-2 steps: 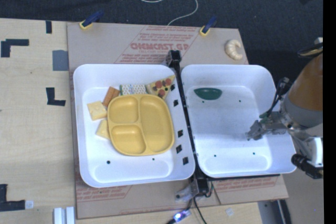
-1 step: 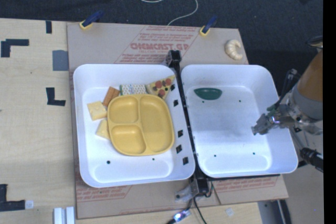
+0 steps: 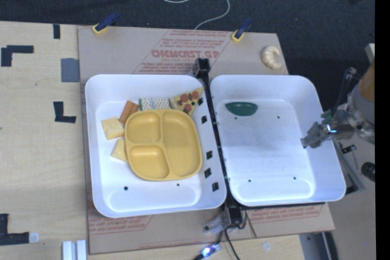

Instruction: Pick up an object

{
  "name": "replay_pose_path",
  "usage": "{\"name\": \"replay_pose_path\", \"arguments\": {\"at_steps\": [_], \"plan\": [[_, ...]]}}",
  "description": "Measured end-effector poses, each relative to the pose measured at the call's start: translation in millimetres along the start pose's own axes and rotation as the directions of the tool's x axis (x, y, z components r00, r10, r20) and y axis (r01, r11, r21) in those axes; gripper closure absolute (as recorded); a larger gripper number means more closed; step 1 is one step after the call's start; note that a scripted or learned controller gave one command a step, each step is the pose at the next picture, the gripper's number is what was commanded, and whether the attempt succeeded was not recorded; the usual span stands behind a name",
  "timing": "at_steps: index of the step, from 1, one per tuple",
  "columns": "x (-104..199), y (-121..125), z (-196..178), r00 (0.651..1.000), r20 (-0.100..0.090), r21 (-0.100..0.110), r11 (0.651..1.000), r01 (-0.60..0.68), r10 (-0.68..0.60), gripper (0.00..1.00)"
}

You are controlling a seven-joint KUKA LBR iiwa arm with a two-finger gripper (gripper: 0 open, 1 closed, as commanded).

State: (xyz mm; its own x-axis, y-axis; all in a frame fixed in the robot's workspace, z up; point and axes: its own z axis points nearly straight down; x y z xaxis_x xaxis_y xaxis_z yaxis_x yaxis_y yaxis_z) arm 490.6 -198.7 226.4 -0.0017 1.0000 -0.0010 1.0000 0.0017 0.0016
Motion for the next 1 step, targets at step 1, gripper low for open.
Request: {"name": "replay_pose_path", "arguments": {"at_steps": [1], "plan": [[39.5,30.2,10.7,1.0,-0.002,0.002,1.0,0.004,-0.004,1.0]]}}
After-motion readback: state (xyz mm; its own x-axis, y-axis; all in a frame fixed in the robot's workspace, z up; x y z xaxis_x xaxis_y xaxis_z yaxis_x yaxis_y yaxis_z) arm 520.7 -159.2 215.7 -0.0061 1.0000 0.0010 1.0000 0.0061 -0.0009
